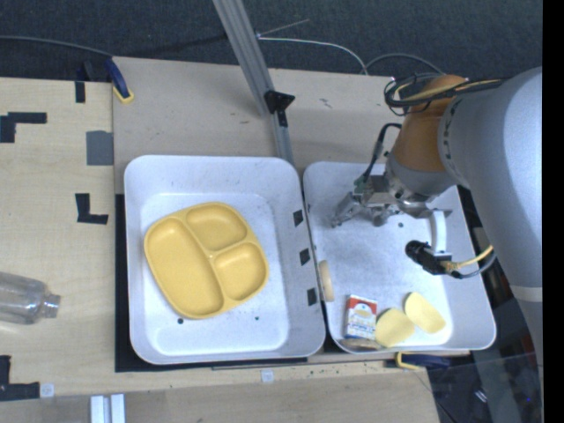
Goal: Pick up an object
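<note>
Grey arm bent low over right bin — jaws spread, empty

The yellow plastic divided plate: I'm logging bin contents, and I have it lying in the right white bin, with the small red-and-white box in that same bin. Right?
Not quite. The camera view shows the yellow plastic divided plate in the left white bin. The small red-and-white box does lie in the right white bin.

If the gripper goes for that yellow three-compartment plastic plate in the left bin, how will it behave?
The yellow three-compartment plastic plate looks moulded and rigid, so it probably won't flop. It lies flat and wide on the left white bin, offering mainly a thin rim to pinch; it may slide on the smooth floor instead of lifting. Gripped at one edge, it would likely tilt.
</note>
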Robot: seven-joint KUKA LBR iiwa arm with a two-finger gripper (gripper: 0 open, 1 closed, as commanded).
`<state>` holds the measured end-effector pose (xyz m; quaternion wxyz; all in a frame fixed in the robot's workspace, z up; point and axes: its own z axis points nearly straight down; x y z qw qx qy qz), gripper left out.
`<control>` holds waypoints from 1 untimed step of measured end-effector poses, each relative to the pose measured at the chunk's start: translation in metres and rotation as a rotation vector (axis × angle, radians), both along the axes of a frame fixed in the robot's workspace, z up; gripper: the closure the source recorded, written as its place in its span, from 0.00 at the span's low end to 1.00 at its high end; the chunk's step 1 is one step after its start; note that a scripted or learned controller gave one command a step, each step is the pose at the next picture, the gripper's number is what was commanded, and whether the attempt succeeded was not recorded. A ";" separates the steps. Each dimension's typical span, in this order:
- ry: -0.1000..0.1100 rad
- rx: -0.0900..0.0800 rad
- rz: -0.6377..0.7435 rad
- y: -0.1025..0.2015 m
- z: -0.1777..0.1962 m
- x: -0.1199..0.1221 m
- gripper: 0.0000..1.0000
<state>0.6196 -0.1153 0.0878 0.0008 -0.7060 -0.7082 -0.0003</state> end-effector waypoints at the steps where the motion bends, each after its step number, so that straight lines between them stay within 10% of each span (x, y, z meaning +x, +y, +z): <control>1: 0.003 -0.002 -0.001 0.026 0.001 -0.018 0.00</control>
